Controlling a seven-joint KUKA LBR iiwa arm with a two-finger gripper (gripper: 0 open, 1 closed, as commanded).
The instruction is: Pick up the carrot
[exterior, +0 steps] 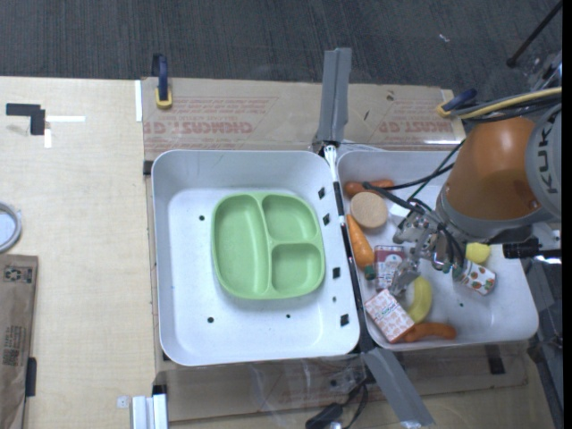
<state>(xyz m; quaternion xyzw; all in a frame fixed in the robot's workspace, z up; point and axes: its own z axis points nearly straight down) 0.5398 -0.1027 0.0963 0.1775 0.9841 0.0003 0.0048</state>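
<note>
Orange band (pixel 490 175) rises above the fingers (pixel 413 256); whether they are open cannot be told. Left of them lies the carrot (pixel 360 242), apart.

Dark carpet floor (pixel 223 16), wood bench (pixel 71 239).

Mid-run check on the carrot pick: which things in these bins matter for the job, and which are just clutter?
For the job:
carrot, lying along the right bin's left wall
gripper, above the right bin's middle

Lying about:
green divided plate in the left bin
round tan piece
banana
small carton
blue-handled clamp on the bench
</note>
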